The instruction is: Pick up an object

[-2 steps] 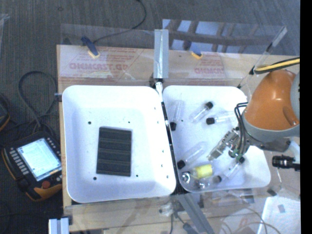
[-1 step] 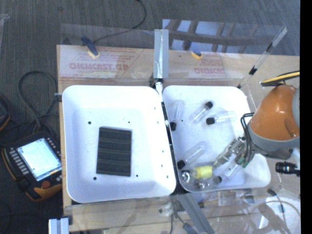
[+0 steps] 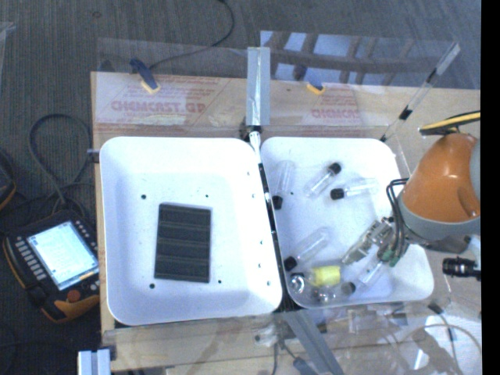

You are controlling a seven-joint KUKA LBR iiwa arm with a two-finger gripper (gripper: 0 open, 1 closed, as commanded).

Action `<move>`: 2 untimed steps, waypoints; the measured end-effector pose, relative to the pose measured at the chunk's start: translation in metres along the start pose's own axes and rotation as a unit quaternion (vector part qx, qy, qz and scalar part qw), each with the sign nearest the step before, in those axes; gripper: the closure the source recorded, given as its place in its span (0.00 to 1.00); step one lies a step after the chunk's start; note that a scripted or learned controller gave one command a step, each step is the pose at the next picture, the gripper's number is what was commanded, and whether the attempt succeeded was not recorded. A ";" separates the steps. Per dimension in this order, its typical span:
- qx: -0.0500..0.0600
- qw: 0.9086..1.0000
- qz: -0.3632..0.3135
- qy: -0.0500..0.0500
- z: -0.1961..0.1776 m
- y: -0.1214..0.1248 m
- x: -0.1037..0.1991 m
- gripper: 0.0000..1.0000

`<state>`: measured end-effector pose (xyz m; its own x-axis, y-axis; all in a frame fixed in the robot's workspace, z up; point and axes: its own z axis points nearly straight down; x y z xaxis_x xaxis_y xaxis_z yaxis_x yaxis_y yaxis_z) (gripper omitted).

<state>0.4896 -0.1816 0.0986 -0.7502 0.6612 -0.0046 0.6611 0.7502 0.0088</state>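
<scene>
– Dark carpet lies all around the table (image 3: 117, 92), and the table carries two white bins side by side. What is inside them?

– The left bin (image 3: 117, 170) holds only a flat black ribbed block (image 3: 183, 242). The right bin (image 3: 391, 158) holds several clear tubes with black caps, for example one capped tube (image 3: 323, 180) near the far wall, and a yellow piece (image 3: 325, 275) near the front wall.

– Where is the hand?

– The hand (image 3: 378, 243) is low inside the right bin, near its right wall, among the clear tubes at the front. The orange band of the arm (image 3: 441, 182) is above it.

– Is the hand clenched on something?

– I cannot tell. The metal parts and the transparent tubes mix together there, so I cannot say that it grasps anything.

– Which step is this, in your opinion?

– I think it is the grasp attempt itself, down at the pile. The objects to pick lie just beside the hand, the yellow piece a little to its left. The next move probably needs a firm closing on one tube and then a straight lift, because round smooth tubes can slip away easily.
</scene>
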 end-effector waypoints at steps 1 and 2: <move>0.000 1.000 0.000 0.000 0.000 0.000 0.000 0.00; -0.001 1.000 -0.001 0.002 -0.007 0.002 0.001 1.00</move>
